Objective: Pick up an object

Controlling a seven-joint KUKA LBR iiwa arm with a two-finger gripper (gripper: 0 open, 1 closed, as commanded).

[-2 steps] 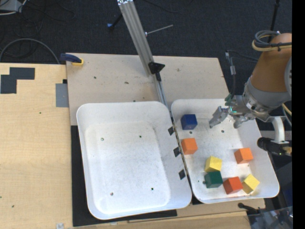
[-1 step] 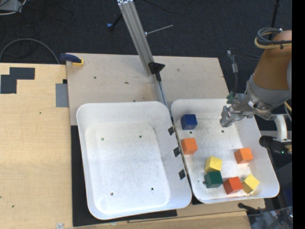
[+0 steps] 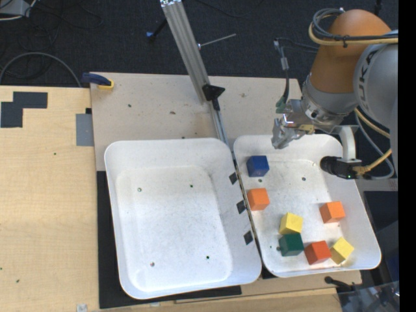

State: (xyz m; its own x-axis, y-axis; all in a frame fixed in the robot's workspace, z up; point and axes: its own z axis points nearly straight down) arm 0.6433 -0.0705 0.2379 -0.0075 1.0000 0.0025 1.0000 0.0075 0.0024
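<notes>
Dark carpeted floor with loose cables surrounds a pale wooden bench (image 3: 45, 194), seen from above at a slant. Two shallow white bins sit side by side on it: left bin (image 3: 130, 158), larger in view, holds no blocks; right bin (image 3: 364, 252) holds all seven. Grey arm (image 3: 383, 70) with orange band (image 3: 348, 47) comes in from the right, wrist bent down over the far edge of the right bin. A slanted aluminium rail (image 3: 188, 47) runs from the far bench down to the gap between the bins. Gripper (image 3: 284, 138) hangs above the bin's far rim, pointing down, nothing visibly between its fingers; whether they stand apart or closed, cannot tell at this resolution. Blocks, all lying apart from the gripper: blue block (image 3: 258, 166) nearest, just below and left of it; orange block (image 3: 258, 199) below that, near the left wall; second orange block (image 3: 332, 211) towards the right wall; yellow block (image 3: 291, 223) mid-bin, touching or nearly touching the green block (image 3: 290, 244) beneath it; red block (image 3: 317, 251) beside a second yellow block (image 3: 342, 250) at the near right corner.
</notes>
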